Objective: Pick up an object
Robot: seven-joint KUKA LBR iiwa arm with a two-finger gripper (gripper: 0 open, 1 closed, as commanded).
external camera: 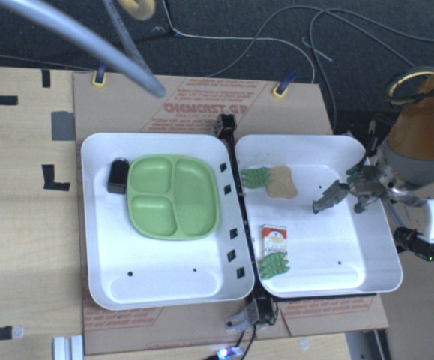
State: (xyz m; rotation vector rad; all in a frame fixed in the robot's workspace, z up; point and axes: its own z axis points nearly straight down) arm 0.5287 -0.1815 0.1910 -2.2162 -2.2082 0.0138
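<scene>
My gripper hangs over the right side of the right bin, reaching in from the right edge. Its fingers are spread open with nothing between them. To its left, in the bin's upper middle, a tan flat piece lies against a green leafy item. Lower down are a small red and white box and a green bean-like bunch just below it. All of these lie apart from the gripper.
The left bin holds a green divided plate and a small black block to the plate's left. A black divider runs between the bins. Cables trail across the dark floor behind.
</scene>
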